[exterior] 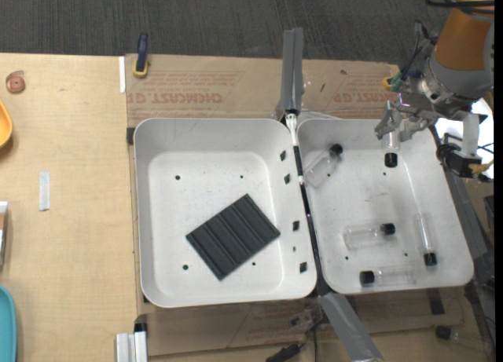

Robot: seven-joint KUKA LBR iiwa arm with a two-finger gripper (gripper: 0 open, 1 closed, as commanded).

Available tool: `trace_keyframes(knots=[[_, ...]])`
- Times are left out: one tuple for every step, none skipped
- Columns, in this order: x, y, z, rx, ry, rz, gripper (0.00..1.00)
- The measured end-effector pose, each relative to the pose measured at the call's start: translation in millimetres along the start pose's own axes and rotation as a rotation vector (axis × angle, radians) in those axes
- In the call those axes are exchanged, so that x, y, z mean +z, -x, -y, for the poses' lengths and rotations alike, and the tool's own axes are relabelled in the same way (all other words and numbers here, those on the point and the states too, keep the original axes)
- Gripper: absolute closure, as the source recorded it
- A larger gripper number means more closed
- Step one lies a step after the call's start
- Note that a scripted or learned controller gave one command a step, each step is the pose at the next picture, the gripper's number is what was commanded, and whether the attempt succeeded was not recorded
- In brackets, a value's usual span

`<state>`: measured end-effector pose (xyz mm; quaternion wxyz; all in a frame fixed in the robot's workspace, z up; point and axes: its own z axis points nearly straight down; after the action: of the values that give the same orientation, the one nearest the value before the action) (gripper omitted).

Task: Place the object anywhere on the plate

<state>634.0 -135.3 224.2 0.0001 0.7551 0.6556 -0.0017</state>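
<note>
Pick step: gripper (391, 139), finger state indeterminable, hovers over right bin (448, 195); next, descend onto a vial (321, 166), then carry to the plate (233, 235).

Even, soft light; perhaps slight blur

Mirrored red print on the cardboard sheet (236, 85) — seemingly "CHEMCAST GP" — upside down.

Both bins (149, 195) are white. A dark grey ribbed plate (233, 236) lies in the left one. At 3 o'clock of it, clear vials (363, 236) have black caps. The bench (63, 195) is tan, the arm (464, 31) orange.
</note>
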Motion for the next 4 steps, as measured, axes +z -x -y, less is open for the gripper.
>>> trace_keyframes(knots=[[34,-79,57,-0.055,-0.003,-0.001,1.0],[4,-172,99,-0.101,-0.002,-0.001,1.0],[31,-160,139,-0.422,-0.002,-0.001,1.0],[-1,-225,155,-0.474,0.001,-0.001,1.0]])
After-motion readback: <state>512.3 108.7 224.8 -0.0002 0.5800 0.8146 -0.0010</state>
